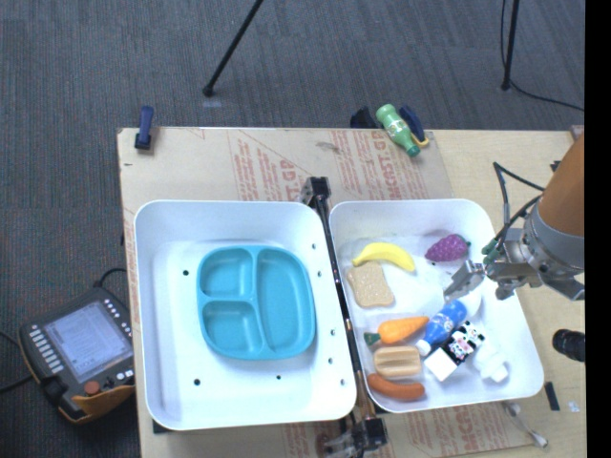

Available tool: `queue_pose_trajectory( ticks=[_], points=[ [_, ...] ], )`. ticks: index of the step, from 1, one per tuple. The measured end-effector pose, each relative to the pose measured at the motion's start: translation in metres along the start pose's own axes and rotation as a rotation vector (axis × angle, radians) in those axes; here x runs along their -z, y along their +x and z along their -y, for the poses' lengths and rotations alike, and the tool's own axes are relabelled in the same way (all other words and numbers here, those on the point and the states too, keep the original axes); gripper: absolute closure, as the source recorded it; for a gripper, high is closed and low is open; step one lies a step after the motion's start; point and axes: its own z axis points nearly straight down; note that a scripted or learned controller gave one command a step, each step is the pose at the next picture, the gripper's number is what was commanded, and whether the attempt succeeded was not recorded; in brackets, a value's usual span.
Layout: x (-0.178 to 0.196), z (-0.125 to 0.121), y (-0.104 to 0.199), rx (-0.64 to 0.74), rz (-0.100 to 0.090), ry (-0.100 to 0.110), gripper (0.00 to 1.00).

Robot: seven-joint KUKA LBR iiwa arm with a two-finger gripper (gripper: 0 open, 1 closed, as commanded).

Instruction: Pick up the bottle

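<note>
Hovering over the right bin (511, 256) near its 3 o'clock wall, the gripper (485, 282) has its fingers apart, holding nothing. The bottle (442, 324), blue with a white cap, lies tilted just below at 7 o'clock, crowded by the carrot (402, 330) and the cow-patterned carton (456, 349). Bare floor remains around the grapes (447, 248) and banana (384, 255).

Dark grey carpet floor (86, 55). Cardboard-covered worktop (248, 156). Tripod legs (239, 36) behind; handheld control pendant (81, 351) on floor at left.
</note>
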Motion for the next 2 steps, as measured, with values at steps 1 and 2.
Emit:
queue_pose_trajectory(
  ticks=[1, 2],
  points=[
    [-0.1342, -0.0040, -0.0263, -0.272, -0.001, 0.002, 0.00],
    [-0.1244, -0.0041, -0.0264, -0.276, -0.003, 0.002, 1.00]
  ],
)
